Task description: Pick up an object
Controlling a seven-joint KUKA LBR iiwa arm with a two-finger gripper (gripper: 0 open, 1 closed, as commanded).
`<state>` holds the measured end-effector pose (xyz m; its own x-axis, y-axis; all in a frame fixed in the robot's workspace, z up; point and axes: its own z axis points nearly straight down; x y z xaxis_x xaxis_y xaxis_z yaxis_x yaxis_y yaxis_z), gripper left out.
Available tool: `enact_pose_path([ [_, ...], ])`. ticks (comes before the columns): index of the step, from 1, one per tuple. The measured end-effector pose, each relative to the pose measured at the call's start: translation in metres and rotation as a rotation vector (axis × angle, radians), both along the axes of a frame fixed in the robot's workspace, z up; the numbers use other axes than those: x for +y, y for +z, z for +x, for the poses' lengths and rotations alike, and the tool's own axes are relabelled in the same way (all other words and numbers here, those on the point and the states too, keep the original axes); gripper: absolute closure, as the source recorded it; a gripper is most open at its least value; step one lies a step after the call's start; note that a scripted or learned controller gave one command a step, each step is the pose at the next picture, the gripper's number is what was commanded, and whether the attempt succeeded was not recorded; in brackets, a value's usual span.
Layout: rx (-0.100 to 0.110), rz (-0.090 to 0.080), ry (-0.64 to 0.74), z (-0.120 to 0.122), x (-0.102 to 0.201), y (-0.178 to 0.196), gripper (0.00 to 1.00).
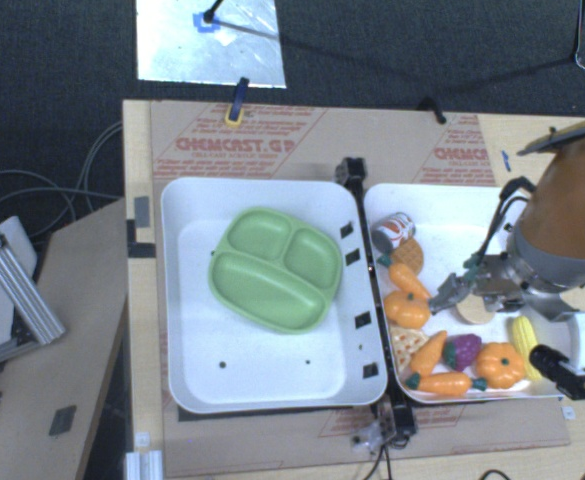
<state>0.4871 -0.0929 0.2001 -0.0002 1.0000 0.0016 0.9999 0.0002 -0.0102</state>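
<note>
A: Claw point(459, 290) low over the right bin point(442, 200), fingers hard to make out, so cannot tell whether spread or pinching.

B: Just beside its tip, toward the divider: orange fruit point(406, 309) and carrot point(429, 351). Farther left, well apart: green divided plate point(274, 268) in the left bin point(187, 298).
</note>
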Motion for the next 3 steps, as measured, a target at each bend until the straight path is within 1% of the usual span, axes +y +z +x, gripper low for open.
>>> enact_pose_path([
  [1, -0.012, -0.002, 0.002, 0.003, 0.000, 0.005, 0.00],
  [2, -0.007, -0.001, 0.000, 0.003, -0.009, -0.052, 0.00],
  [3, -0.017, -0.003, -0.002, 0.007, -0.010, -0.112, 0.00],
])
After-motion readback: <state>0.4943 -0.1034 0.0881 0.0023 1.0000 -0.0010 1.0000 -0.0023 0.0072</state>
